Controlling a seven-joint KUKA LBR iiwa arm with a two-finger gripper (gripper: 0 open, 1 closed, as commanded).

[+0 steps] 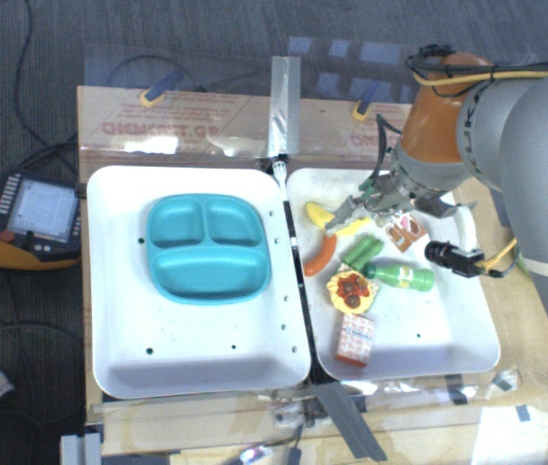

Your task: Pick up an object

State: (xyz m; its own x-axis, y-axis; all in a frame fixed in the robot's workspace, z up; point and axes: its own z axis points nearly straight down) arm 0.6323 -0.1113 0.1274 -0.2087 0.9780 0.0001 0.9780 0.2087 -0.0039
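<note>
My gripper (371,200) is low in the back part of the right bin (468,342), just above and right of a yellow banana-like toy (337,223). The grey arm with its orange band (434,129) comes in from the right. Beside the gripper lies a small red and white packet (405,230). In front of it lie an orange carrot-shaped toy (320,253), a green cucumber-like toy (360,252), a green bottle (402,277), a pizza slice (350,292) and a white and red carton (355,340).
The left bin (129,347) holds a teal divided plate (207,247). A metal divider (296,260) runs between the bins. A black cable connector (451,256) hangs off the arm over the right bin. A handheld pendant (30,221) lies on the floor at left.
</note>
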